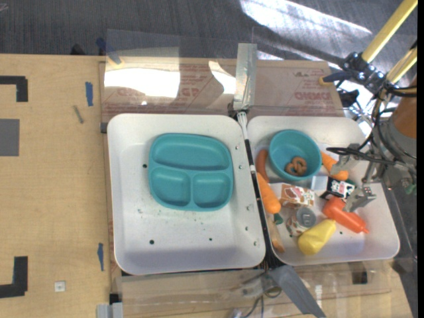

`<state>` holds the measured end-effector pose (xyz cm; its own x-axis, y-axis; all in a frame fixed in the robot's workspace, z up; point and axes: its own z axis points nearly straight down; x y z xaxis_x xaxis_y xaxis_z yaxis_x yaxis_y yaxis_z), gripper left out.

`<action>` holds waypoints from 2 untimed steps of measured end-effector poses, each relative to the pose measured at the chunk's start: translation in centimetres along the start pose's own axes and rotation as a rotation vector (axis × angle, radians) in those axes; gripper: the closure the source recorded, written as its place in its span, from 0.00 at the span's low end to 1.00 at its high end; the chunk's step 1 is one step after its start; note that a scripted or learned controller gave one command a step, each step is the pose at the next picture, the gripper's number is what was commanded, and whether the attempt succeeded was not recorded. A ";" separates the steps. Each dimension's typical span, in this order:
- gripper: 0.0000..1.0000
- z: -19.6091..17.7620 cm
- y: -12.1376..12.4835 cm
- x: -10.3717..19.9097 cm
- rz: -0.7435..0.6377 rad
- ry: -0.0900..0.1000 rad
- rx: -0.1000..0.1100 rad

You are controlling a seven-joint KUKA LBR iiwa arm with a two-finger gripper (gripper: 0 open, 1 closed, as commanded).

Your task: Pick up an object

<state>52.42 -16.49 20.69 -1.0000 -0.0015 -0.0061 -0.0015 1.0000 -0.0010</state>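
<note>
The right bin (384, 244) holds a jumble of small things. A teal bowl (293, 150) at its back has a brown pretzel-like piece (296, 166) inside. A long orange carrot (267, 189) lies along the left wall. A yellow toy (317, 237) sits near the front, beside an orange carrot-shaped toy (346, 217). A small black and white item (339, 189) and a printed packet (297, 195) lie in the middle. My gripper (362, 196) hangs low over the right side of this bin, just right of the black and white item and above the orange toy's end.
The left bin (126, 230) bears a teal divided plate (191, 171). A clear plastic wall (245, 78) stands behind both bins. Cables and the arm's wrist (397, 138) crowd the right bin's far right corner. Wooden bench (46, 177) lies to the left.
</note>
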 end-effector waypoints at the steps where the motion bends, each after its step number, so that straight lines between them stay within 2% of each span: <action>1: 0.00 9.0 -2.7 -1.1 -0.077 -0.037 0.009; 2: 0.00 11.9 -3.7 -5.1 -0.108 -0.007 0.001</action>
<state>57.61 -20.20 8.83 -0.9939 -0.1093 -0.0131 -0.1093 0.9940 -0.0030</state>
